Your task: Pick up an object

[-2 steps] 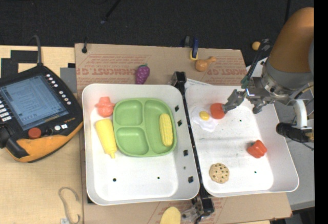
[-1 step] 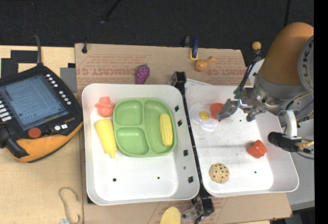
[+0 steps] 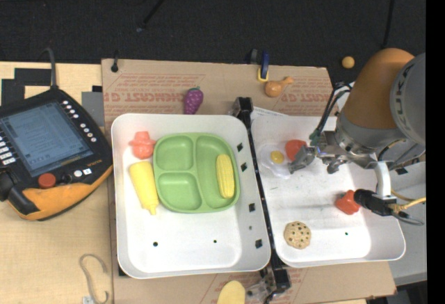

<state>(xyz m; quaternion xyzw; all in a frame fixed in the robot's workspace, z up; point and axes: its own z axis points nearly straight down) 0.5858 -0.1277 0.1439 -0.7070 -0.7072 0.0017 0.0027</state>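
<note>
Your gripper (image 3: 304, 158) sits mid-right of frame, upper part of the right bin (image 3: 389, 243), w/ a small red object (image 3: 295, 149) touching its tips on the left side; can't tell if fingers are spread or pinched, or if it's held. Arm (image 3: 375, 104) comes in from the right edge, wrist angled down-left, so the target lies just left of the tips, approx.

Red print runs upside down along the far edge of the cardboard sheet (image 3: 167, 83), too blurred to read
</note>
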